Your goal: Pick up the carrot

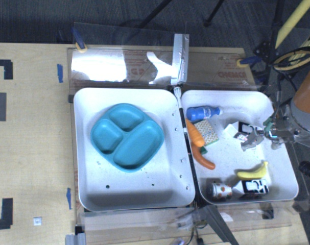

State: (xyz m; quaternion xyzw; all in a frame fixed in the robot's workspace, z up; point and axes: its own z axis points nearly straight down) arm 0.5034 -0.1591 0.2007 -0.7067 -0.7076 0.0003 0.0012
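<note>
Camera view, slanted from above. Left bin (88, 188): blue divided plate (126, 136) at centre. Right bin (285, 165): carrot (197, 143) hard against the 9 o'clock wall, lying lengthwise, orange tip toward 6 o'clock, touching a patterned packet (208, 131). Blue bottle (201, 113) just beyond the carrot at 11 o'clock. Small can (222, 190) at 6 o'clock along the near wall, next to a dark-labelled item (255, 186); yellow banana (253, 172) just above those. Gripper (248, 141) at 3 o'clock of the right bin, well apart from the carrot, above bare white floor. Fingers too blurred to judge: cannot tell whether spread or closed; nothing seen between them.
</note>
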